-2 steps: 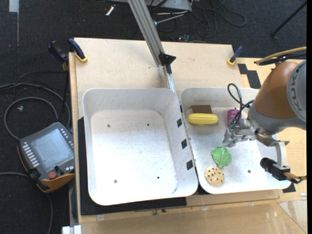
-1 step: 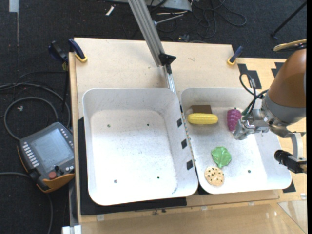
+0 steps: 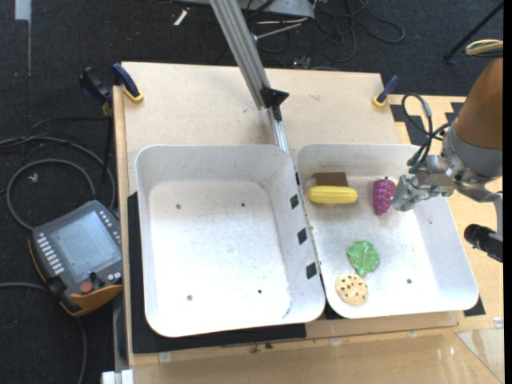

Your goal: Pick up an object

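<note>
Grey arm with orange band [image 3: 484, 110] enters from 3 o'clock and reaches low over the right shallow white plastic bin [image 3: 448, 286]; its two-finger gripper [image 3: 404, 194] sits at the bin's 2 o'clock area, just beside the purple plastic grape bunch [image 3: 384, 196], at the bunch's 3 o'clock side; whether the fingers are parted or closed, cannot tell — too small and merged with the wrist hardware; nothing seen between them, so no hold claimed.

All candidate objects lie in the right bin, likely so the gripper has one source bin to pick from: yellow plastic corn cob [image 3: 333, 194] lying lengthwise at the bin's 11 o'clock, touching a small brown block [image 3: 329, 179] just at its 12 o'clock; grape bunch at 3 o'clock of the corn, apart from it; green leafy plastic lettuce piece [image 3: 363, 257] near bin centre; round tan speckled cookie [image 3: 351, 289] just at the lettuce's 7 o'clock, near the bin's front wall.

Left shallow white plastic bin [image 3: 160, 174] sits edge to edge with the right one on the pale wooden counter [image 3: 208, 110], probably as the drop side.

Judgement: grape bunch is the likely target given the gripper's nearness; approach stage, lift not yet done; risk is the bumpy rounded bunch slipping or being nudged toward the corn.
</note>
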